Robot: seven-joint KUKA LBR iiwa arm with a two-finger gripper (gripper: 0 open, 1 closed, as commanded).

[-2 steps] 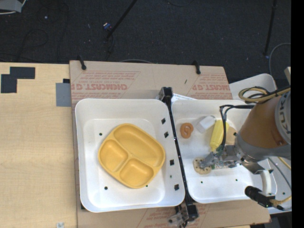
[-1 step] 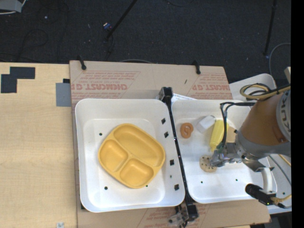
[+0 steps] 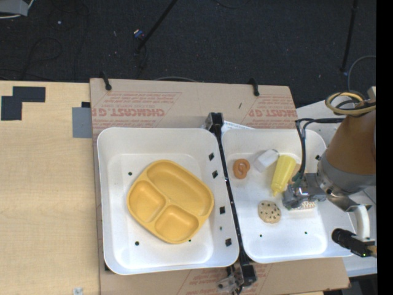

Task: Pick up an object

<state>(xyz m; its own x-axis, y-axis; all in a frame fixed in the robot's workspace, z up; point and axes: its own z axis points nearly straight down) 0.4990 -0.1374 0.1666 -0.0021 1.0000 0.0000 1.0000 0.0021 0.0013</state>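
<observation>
the left bin (image 3: 110,165) holds 1 yellow divided tray (image 3: 170,201). the right bin (image 3: 288,251) holds a cookie (image 3: 269,211), doughnut (image 3: 241,168), white block (image 3: 266,159) and yellow bottle (image 3: 283,173); the gripper (image 3: 296,196) sits low beside the bottle.

A divided plate (image 3: 170,200) lies in the left bin (image 3: 116,158); cookie (image 3: 269,212) in the right bin (image 3: 307,244).

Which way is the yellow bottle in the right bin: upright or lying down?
Lying down. The yellow bottle shows its whole length along the floor of the right bin, between the white block and the gripper.
</observation>
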